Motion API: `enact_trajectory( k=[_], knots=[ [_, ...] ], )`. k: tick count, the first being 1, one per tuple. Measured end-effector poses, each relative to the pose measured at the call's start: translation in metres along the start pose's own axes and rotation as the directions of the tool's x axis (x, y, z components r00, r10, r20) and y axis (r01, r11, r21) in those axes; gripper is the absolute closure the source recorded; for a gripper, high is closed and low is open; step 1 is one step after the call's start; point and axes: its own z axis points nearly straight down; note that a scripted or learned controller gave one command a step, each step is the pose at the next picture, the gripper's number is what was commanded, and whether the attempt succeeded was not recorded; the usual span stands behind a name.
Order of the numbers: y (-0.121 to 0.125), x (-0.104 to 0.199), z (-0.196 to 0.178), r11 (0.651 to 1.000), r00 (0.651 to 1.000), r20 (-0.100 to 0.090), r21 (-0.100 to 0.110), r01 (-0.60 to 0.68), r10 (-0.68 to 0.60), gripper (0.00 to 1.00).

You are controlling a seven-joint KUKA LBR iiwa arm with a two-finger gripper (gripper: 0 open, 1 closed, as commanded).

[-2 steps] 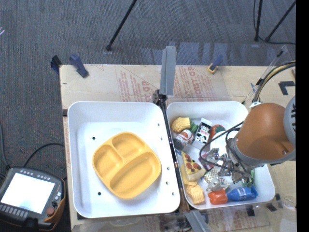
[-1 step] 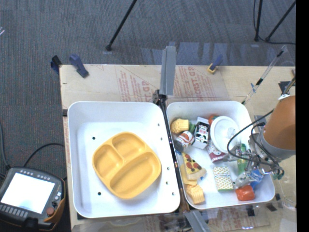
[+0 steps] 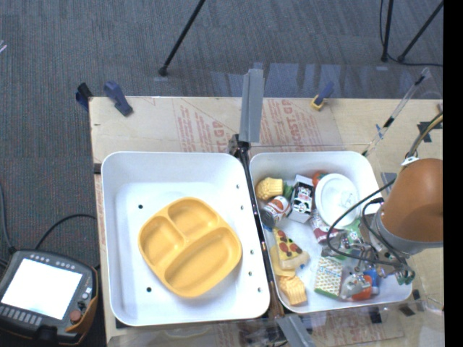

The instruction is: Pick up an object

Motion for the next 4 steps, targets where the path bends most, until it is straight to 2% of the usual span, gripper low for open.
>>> enact_trajectory(
  k=[1,2,3,4],
  knots=[
    [-0.036,-0.010,-0.013,0.968,0.968,0.002,0.002,0.250,-0.250,0.00],
    [-0.032,-0.003,0.000,0.957,0.957,0.000,-0.001,0.289,-0.289,0.00],
    [-0.004,-0.004,0.001,0.917,0.917,-0.001,-0.001,0.398,-0.398,0.00],
    [-0.035,-0.011,0.000,0.866,0.866,0.000,0.000,0.501,-0.501,0.00]
  ],
)
